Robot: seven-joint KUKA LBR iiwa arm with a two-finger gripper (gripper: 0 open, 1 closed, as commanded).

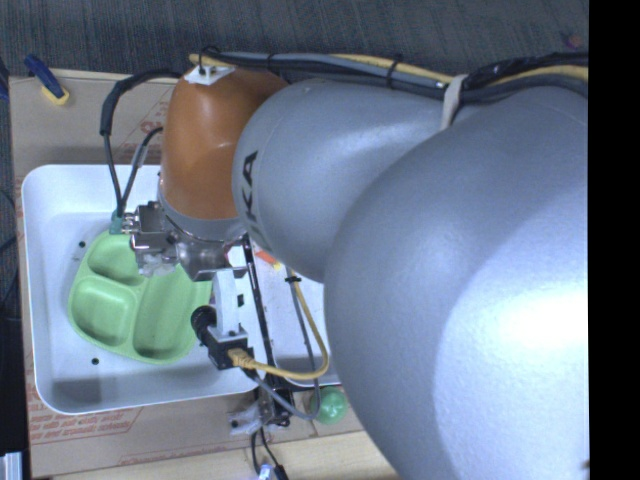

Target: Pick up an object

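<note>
Green plate [120, 303], moulded into compartments, is seen lying in the left white bin [60, 393], towards the middle of the bin's floor and well apart from the left wall.

Nearest the camera, at the lower edge of the view, a brown cardboard surface [60, 438] with red print is seen under the bin's near rim. A small green ball [331, 405] is seen to the right of it, just beside a knot of cables and partly covered by the arm [450, 268]; whether it lies in a bin cannot be told.

Farther in, three hollows of the plate are shown: two smaller ones on the left and a larger one on the right. Its upper right part is covered by the gripper [165, 253], which is held directly over that edge. Whether the gripper is open or closed cannot be told, and no contact with the plate can be made out.

Above the gripper, the orange band [205, 143] is seen, and the grey bulk of the arm is spread across the right of the view.

Beyond the bin's far rim, a small blue and yellow item [45, 78] is seen at the cardboard's far left corner, with dark carpet [200, 8] behind it.
</note>
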